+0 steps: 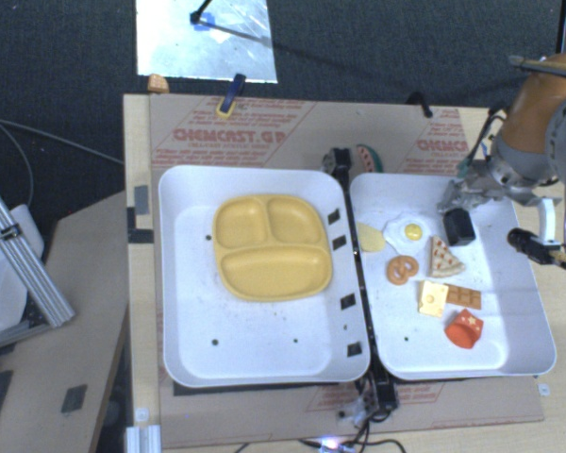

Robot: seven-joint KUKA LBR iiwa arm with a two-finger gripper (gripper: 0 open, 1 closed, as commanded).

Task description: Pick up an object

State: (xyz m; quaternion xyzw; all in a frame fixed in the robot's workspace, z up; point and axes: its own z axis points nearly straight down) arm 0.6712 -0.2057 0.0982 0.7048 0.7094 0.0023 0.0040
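cardboard bench top (292,125), dk carpet (57,55)

Brown cardboard sheet (264,130) with red lettering, flat under two white bins, left bin (184,281) and right bin (514,319) side by side. Blue-and-yellow clamp (231,95) on the cardboard's far edge. Beyond it, shiny silver sheet (208,26) on dark carpet (57,64). Aluminium rail (19,253) at far left.

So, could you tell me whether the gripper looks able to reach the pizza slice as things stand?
Probably yes: the gripper hangs over the right bin, close to the pizza slice, which lies uncovered; the pretzel beside it sits apart.
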